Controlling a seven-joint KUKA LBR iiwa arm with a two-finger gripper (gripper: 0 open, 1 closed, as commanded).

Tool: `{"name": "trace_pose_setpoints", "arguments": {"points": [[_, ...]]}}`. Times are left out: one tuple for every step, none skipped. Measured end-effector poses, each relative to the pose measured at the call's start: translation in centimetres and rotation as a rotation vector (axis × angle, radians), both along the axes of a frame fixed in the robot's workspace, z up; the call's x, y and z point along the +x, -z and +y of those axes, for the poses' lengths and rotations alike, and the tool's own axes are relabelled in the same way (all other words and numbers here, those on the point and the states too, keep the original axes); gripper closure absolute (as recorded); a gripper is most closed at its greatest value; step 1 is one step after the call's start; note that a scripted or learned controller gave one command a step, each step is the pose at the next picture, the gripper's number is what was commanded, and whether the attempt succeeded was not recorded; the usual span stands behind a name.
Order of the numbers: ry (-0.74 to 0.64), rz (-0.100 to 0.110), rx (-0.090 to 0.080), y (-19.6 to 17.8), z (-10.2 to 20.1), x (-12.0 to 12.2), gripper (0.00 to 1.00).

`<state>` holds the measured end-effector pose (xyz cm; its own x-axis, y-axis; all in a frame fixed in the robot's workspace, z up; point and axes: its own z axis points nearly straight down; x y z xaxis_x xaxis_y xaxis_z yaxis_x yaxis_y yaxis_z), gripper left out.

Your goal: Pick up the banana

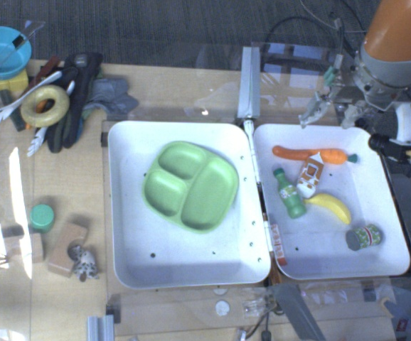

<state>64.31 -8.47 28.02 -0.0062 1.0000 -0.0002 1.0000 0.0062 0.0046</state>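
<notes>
The yellow banana [331, 207] lies in the right bin [390, 258], just right of a green bottle [289, 194] and below a small orange-and-white carton [309, 175]. My gripper [329, 116] hovers over the bin's far edge, well above and beyond the banana. It is open, with nothing between its fingers. The nearest item to it is an orange carrot [308, 153].
A small can [364, 237] lies near the right bin's front right corner. The left bin [131, 261] holds a green divided plate [191, 185]. A metal divider [247, 84] stands between the bins at the back. Cups, utensils and toys clutter the bench at left.
</notes>
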Motion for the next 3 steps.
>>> {"name": "trace_pose_setpoints", "arguments": {"points": [[0.097, 0.0, 0.0, 6.8, -2.7, -7.4, 0.0], [0.179, -0.006, 0.0, 17.9, -8.6, -8.8, 0.0], [0.272, -0.008, 0.001, 19.2, -8.3, -11.8, 0.0]]}}
